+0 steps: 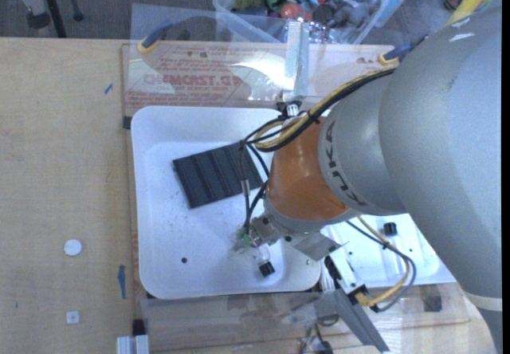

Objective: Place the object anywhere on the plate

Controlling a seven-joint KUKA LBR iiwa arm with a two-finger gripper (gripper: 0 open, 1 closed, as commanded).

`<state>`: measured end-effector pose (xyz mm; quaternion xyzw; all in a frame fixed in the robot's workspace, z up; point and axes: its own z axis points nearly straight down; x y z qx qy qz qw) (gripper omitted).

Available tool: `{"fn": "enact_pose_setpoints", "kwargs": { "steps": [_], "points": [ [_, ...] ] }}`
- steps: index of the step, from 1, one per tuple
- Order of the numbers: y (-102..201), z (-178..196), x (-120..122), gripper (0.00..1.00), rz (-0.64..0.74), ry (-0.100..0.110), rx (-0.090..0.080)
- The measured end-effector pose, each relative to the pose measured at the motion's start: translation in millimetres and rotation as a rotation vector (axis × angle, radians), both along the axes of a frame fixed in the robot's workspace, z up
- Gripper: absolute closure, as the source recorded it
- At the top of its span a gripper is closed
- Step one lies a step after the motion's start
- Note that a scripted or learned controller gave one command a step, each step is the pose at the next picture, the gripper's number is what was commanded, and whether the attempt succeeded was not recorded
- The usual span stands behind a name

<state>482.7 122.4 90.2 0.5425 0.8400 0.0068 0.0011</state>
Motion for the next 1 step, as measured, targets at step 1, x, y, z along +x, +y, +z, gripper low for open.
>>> {"fn": "enact_pose_setpoints", "kwargs": {
  "steps": [1],
  "points": [
    [94.3, 34.5, -4.2, 1.00, -0.277, 0.011, -0.009]
  ]
}}
